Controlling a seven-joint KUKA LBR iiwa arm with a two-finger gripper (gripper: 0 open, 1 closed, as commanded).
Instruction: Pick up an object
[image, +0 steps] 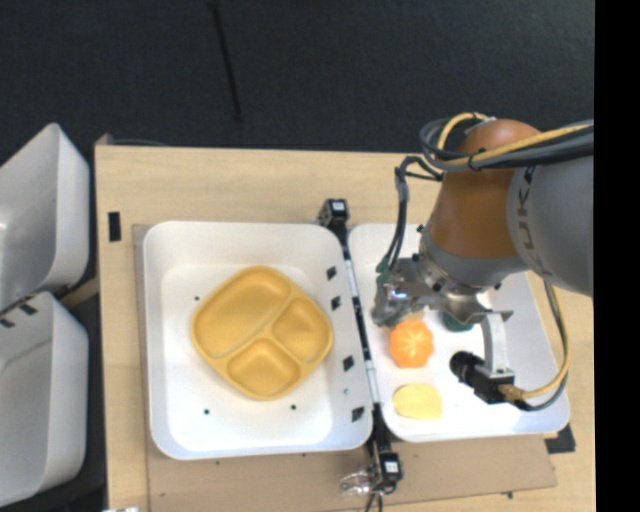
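On your left, the left bin holds a yellow divided plate lying flat near its middle. Cross the divider and you find the gripper low over the right bin, with the orange just below it, touching or nearly touching its tip but not seen between the jaws; you cannot tell how wide they stand, since the wrist hides them. Below the orange, close but apart, lies a pale yellow piece, and the arm covers the bin's upper right.
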